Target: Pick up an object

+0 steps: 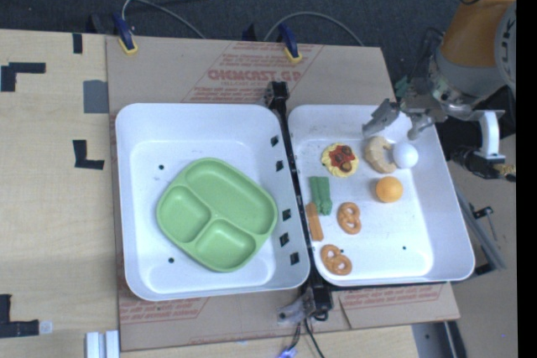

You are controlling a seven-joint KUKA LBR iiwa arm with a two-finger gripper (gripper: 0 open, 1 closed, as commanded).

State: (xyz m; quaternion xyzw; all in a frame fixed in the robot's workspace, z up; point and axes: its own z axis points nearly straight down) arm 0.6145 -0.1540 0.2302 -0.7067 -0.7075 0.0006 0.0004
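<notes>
Cardboard sheeting covers the bench, clipped at its far edge, and carries two shallow white bins side by side. A green divided plate (216, 215) lies in the left bin (134, 126). The right bin (445, 251) holds the small things to choose from: a pale bun (378, 153) and a white egg (406, 155) near its far right corner, an orange ball (388, 189) just in front of them, a little pizza (340, 159) near the far middle, a green block (320, 194) and an orange stick (314, 222) along the left wall, and two pretzels (349, 218) toward the near edge.

The step in hand looks like the approach: the gripper (401, 120) hangs over the far right corner of the right bin, above the bun and egg, with its fingers spread apart and nothing between them. It seems clear of both items, though height is hard to judge from above.

Next, it would likely need to drop straight down and centre one item between the fingers before closing; bun and egg sit touching, so a clean grab of one could nudge the other.
</notes>
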